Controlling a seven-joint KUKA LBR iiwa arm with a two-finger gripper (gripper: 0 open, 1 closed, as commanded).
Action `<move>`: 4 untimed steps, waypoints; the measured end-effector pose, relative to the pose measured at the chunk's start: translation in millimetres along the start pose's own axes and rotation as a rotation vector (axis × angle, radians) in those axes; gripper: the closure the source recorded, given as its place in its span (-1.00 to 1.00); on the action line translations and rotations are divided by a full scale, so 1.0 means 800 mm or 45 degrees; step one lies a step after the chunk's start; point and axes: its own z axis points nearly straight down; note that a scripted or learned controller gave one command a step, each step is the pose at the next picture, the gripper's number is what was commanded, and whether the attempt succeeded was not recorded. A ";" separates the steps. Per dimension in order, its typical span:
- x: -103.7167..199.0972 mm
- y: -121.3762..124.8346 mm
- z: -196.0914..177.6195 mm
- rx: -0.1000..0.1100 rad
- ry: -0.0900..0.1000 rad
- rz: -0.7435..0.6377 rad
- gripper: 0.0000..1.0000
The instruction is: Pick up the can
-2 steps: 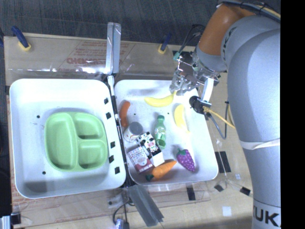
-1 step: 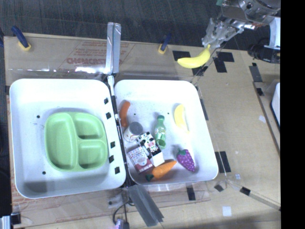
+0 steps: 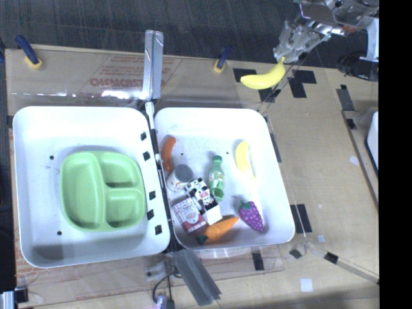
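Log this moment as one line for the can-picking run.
gripper: raised beyond right bin, holding banana | can: in right bin, untouched | status: wrong item

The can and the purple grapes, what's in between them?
In the camera view, the green bottle stands between the can and the grapes.

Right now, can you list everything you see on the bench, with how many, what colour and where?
Bins: two, white, side by side.
Tray: one, green, left bin.
Can: one, grey-topped, right bin, near its left wall.
Sausage: one, orange-brown, above the can.
Bottle: one, green, right bin's middle.
Lemon: one, yellow, right bin.
Grapes: one bunch, purple, right bin.
Carrot: one, orange, right bin's front.
Cartons: two, patterned, beside the carrot.
Banana: one, yellow, at the gripper.
Gripper: one, above the bench, beyond the right bin.
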 end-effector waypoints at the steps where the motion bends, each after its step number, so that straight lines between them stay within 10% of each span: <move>1: 0.062 -0.013 0.080 0.006 -0.002 0.278 1.00; 2: 0.004 -0.002 0.076 -0.003 -0.002 0.076 1.00; 3: 0.040 -0.012 0.141 0.004 -0.002 0.180 1.00; 4: 0.015 -0.069 0.151 0.003 -0.002 0.169 1.00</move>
